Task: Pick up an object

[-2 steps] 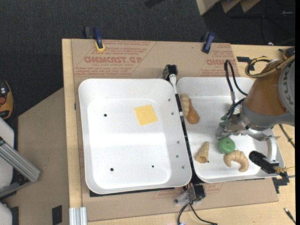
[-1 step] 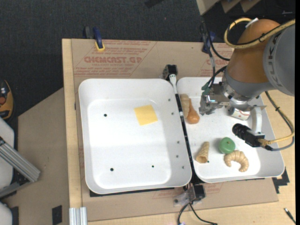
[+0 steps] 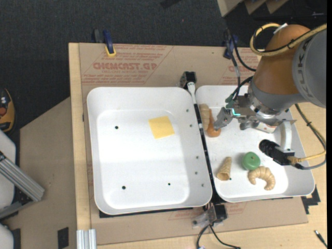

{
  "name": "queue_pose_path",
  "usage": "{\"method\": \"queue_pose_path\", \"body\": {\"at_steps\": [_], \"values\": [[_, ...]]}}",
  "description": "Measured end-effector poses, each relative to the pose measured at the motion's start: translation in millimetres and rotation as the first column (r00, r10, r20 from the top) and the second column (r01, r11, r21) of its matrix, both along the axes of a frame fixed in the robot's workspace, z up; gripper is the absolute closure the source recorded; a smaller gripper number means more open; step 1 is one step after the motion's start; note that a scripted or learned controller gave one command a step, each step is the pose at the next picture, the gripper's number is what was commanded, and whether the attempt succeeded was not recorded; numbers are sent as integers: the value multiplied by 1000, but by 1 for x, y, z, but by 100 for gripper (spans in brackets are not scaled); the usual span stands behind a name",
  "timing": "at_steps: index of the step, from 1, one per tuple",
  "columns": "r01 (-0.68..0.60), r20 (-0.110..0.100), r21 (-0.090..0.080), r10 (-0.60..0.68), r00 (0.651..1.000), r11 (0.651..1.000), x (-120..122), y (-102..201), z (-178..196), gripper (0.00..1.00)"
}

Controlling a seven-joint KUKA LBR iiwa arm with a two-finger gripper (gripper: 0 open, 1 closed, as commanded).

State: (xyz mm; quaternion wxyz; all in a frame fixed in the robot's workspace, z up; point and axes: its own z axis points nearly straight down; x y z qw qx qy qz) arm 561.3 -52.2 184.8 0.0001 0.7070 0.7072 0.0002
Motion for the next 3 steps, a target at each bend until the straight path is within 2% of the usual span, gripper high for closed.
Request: {"method": "queue_pose_path", "body": {"at_steps": [1,2,3], "values": [[7,-10,1,-7,1000,1000,-51,-50,-73,0],[-2,2,-1,2,1000,1000,3,-43,-102,0],[-2,6,-2,2,1000,1000,60,-41,-99,0]]}}
